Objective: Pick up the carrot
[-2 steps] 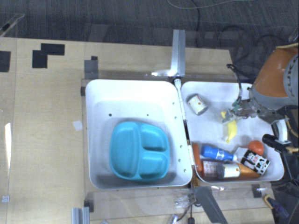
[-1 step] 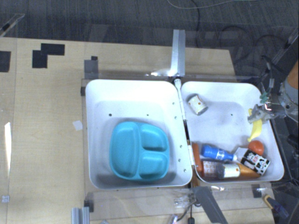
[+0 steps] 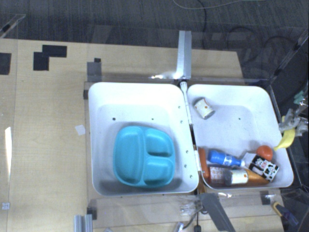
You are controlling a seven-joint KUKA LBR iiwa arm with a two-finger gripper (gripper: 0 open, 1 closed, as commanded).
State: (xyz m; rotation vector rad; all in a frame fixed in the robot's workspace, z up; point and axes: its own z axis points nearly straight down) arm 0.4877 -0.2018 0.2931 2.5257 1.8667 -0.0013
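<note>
Jaws: can't tell on the gripper (image 3: 295, 114) at the right edge. One carrot (image 3: 202, 162) lies along the left wall of the right bin (image 3: 241, 98), just beside one blue bottle (image 3: 225, 158). One banana (image 3: 288, 138) is on the far rim. One blue plate (image 3: 144, 155) sits in the left bin (image 3: 130, 93).

Lying side by side on the desk (image 3: 43, 144): two shallow white bins. Sitting in the left bin (image 3: 101, 100): a blue divided tray (image 3: 144, 155). Resting in the right bin (image 3: 251, 103): a small white can (image 3: 204, 108) toward the far left corner; a blue bottle (image 3: 225, 158), a dark bottle (image 3: 228, 176) and a black-and-white box (image 3: 264, 167) crowding the near wall. Hanging over the right rim: a banana (image 3: 287, 139).
</note>
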